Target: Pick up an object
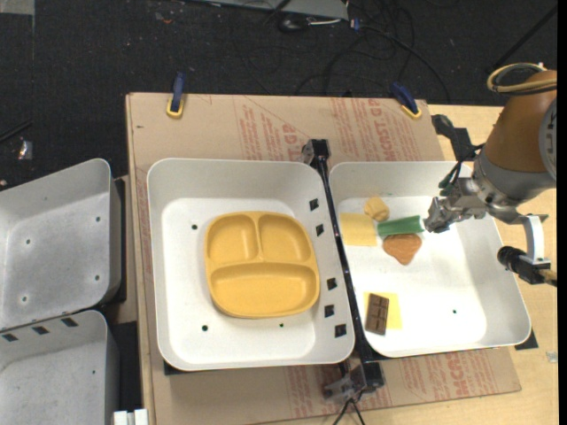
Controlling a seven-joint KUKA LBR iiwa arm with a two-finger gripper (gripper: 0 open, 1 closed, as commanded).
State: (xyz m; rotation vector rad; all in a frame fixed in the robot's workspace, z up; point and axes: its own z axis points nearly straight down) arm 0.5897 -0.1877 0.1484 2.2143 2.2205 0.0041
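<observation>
My gripper (439,217) is low in the right bin (469,326), at its upper middle. Its tip sits at the right end of a flat green piece (398,227); whether it touches the piece I cannot tell. Just under the green piece lies an orange-brown cookie shape (403,250). To the left of it lies a pale yellow slab (356,230), with a small tan lump (377,208) above. A brown chocolate bar on a yellow square (380,312) rests near the bin's front left.
The left bin (177,326) holds a yellow divided plate (261,264). A black divider (335,264) runs between the bins. The arm's orange band (521,127) and grey wrist hang over the right bin's far right corner.
</observation>
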